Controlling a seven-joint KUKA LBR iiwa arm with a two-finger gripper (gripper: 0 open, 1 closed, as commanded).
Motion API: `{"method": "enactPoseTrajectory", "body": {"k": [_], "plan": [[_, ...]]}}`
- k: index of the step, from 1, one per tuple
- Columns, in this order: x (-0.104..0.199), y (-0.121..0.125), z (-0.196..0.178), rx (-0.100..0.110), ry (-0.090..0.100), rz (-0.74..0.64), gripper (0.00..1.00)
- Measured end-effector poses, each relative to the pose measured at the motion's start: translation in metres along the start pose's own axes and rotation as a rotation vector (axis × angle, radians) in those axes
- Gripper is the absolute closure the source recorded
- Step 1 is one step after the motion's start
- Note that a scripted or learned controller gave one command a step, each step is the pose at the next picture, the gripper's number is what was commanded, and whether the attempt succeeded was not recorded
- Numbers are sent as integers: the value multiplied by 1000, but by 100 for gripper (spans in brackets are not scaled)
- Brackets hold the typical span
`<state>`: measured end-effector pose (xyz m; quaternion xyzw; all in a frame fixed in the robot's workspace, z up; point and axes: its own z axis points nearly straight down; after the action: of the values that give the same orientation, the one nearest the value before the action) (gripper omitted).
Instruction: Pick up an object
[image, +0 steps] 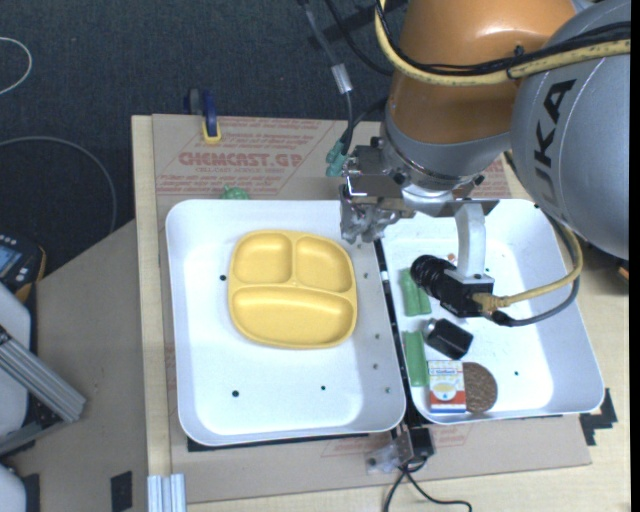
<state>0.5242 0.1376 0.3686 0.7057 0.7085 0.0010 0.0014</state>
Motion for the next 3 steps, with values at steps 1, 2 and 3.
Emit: {"method": "enactPoseTrajectory", "body": {"k": [1,2,3], "plan": [[0,0,-10,-2,0,-2,100],[92,-44,155,23,-3,-5,100],[16,18,142,0,-3,13,100]]}}
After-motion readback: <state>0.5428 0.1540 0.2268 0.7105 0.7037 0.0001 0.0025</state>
